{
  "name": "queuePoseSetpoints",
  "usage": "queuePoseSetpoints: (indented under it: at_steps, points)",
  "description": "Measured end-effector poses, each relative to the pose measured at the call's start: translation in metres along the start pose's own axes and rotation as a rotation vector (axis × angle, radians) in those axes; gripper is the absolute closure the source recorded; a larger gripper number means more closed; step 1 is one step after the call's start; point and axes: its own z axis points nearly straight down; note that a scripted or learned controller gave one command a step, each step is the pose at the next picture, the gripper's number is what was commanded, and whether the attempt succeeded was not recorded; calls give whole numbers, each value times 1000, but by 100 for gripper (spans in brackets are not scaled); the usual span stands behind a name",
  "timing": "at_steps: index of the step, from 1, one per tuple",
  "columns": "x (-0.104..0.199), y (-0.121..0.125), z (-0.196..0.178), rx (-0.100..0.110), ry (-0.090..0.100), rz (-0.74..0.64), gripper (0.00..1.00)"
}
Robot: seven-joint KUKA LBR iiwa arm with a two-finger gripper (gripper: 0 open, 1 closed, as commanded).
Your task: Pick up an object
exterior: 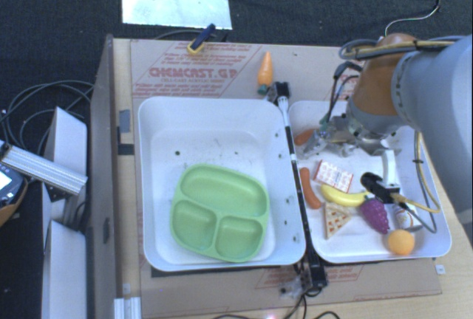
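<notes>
Although the gripper [330, 137] sits low in the far left corner of the right bin [369, 257], we see nothing lifted clear of the bin floor — the pick reads as not yet made. Whether the jaws stand wide or narrow we cannot tell; the wrist and its cabling cover them. The nearest candidate is a reddish sausage piece [304, 136], lying on the bin floor just beside the gripper, toward the divider between the bins. We judge that closing, gripping and raising are all left to do.

Others lie in the same bin, nearer the camera:
- a longer sausage [311, 188] along the left wall
- a waffle square [334, 176], with a banana [344, 196] close against it
- a pizza slice [335, 220]
- purple grapes [375, 214]
- an orange ball [400, 242]

They crowd together — a grab there risks two at once. The left bin [148, 162] holds a green divided plate [220, 213]. A carrot [264, 69] lies on the bench beyond the bins, out of play. The bin wall beside the sausage piece may hinder a clean close.
</notes>
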Motion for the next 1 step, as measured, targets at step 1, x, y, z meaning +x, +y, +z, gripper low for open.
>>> queuePoseSetpoints:
  at_steps: [1]
  points:
    - [-3, -91, 1, 3, 0, 3, 0]
